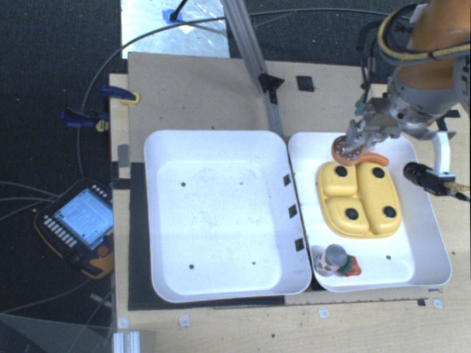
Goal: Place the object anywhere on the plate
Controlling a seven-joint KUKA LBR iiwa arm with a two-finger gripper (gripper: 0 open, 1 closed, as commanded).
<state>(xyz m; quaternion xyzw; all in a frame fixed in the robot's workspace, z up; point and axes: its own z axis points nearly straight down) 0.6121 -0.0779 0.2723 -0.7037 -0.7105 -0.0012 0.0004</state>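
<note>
The brown, ring-shaped object with a pale speckled top, much like a toy doughnut (344, 150), sits at the far edge of the right-hand shallow white bin (423, 226), just beyond the yellow plastic plate with four sections and a dark dot in each (359, 198); it lies off the plate, touching or almost touching the plate's far rim, with a small orange curved piece (374, 159) just beside it on the same rim. The grey two-finger gripper (353, 143) comes down over the ring from the right, its tips right at the object; the ring appears to sit at the fingertips, but whether the jaws are spread, pressed together or pinching it cannot be told from this slanted view. Above the gripper the arm's orange band (441, 17) shows at the upper right corner. In the near left corner of the right bin lies a small cluster of a grey rounded piece with red and green bits (337, 260), well apart from the plate's near edge. The left-hand shallow white bin (158, 197) stands alongside, its right rim touching the other bin; a handheld control pendant with a lit blue screen (79, 223) rests on the dark floor to the left of the bench.
</note>
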